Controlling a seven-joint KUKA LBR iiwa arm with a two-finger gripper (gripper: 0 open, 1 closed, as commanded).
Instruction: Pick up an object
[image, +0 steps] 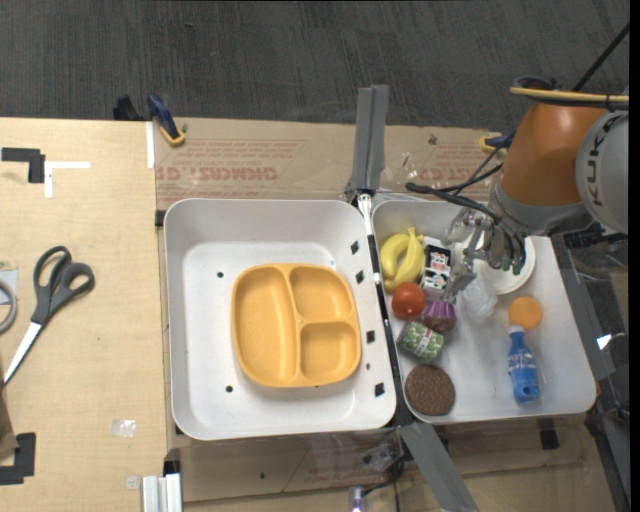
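Filling the left bin (190, 330): a yellow divided plate (297, 324).

Right white bin (570, 390): yellow banana bunch (401, 256), red tomato (408, 299), brown round cookie (430, 389), blue bottle (521, 366) lying flat, orange ball (525, 313).

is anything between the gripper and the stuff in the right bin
Nothing visible blocks it. The gripper hangs over the right bin just above the black-and-white box and purple item. The banana and tomato crowd close on the left of the view.
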